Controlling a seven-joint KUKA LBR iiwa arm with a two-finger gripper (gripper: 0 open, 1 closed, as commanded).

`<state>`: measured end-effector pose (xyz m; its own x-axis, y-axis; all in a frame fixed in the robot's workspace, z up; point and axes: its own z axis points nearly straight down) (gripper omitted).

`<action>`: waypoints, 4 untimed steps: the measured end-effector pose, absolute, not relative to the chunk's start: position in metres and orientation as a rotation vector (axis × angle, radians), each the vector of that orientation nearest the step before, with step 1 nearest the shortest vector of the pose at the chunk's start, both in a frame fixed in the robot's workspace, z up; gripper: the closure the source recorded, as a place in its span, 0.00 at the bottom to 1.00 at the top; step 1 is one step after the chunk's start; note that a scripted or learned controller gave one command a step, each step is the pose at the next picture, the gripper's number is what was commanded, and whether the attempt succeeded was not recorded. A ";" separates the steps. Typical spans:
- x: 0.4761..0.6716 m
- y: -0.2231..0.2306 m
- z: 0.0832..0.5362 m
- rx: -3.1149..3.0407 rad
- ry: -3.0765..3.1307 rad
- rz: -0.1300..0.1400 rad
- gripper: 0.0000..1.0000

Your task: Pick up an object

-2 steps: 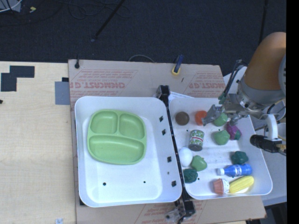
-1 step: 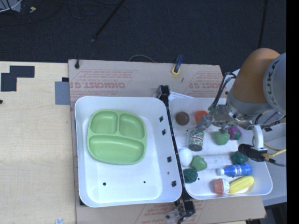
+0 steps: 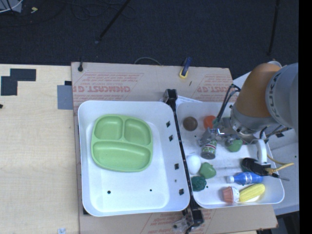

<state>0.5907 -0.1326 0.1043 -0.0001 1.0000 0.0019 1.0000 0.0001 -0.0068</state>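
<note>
Camera view shows the gripper (image 3: pixel 210 139) low in the right bin (image 3: pixel 278 195), w/ a small green-topped jar (image 3: pixel 209 150) right at its tip, but it's too dark & small to tell how wide it is open or if it has the jar. The jar sits near the bin's middle, w/ a brown ball (image 3: pixel 190 124) & a white egg (image 3: pixel 194 163) nearby. It could slip or tip over if the grab is off-center, & the arm might bump the green blob (image 3: pixel 234 145) just beside it.
</note>
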 end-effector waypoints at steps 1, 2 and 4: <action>0.590 -0.131 0.086 -2.222 -2.215 0.003 0.00; 0.591 -0.133 0.099 -2.231 -2.210 0.000 1.00; 0.590 -0.132 0.223 -2.223 -2.223 -0.003 1.00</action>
<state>0.5899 -0.1315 0.2230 0.0000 1.0000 -0.0002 1.0000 0.0000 0.0028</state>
